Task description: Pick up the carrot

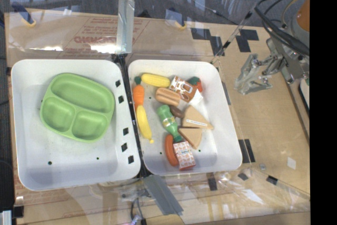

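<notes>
My claw (251, 80) hangs over the bare bench to the right of the right bin (227, 113), well apart from everything inside it; I cannot tell from this view whether it is released or clenched, and nothing shows in it. The carrot (138, 96) lies in the right bin close against its left wall, orange with a green top pointing toward the far edge. Just below it along the same wall lies a banana (142, 122), and beside its top end is a corn cob (155, 80). Further into the bin sit a hot dog (168, 96), a green bottle (168, 120), two sandwich wedges (194, 129) and a small red and white carton (184, 155) near the front wall. The left bin (31, 160) holds a green divided plate (78, 107), lying flat toward its far side.
</notes>
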`<state>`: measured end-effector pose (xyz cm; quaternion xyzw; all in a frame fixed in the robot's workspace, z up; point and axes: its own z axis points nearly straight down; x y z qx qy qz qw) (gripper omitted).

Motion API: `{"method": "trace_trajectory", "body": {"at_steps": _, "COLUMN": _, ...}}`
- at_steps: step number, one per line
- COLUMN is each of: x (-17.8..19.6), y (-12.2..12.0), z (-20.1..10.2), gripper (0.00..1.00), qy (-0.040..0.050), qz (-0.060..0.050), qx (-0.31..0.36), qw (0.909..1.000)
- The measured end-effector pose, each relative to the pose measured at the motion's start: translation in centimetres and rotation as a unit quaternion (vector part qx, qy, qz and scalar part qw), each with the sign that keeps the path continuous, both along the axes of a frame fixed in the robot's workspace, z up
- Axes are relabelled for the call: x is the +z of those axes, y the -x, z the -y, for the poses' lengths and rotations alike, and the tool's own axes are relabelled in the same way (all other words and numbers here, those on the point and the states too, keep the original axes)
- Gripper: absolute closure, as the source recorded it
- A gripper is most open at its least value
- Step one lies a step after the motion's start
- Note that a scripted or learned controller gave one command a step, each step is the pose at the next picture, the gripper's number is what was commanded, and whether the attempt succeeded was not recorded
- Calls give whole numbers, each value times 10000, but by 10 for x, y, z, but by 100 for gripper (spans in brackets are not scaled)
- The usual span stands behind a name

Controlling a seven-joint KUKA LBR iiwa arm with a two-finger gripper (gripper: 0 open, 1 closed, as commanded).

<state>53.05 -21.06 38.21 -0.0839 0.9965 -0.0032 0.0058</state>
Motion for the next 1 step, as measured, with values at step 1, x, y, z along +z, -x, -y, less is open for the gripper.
{"method": "trace_trajectory", "body": {"at_steps": 1, "x": -10, "y": 44, "z": 0, "gripper": 100, "qy": -19, "qz": -49, "qx": 290, "qw": 9996}}
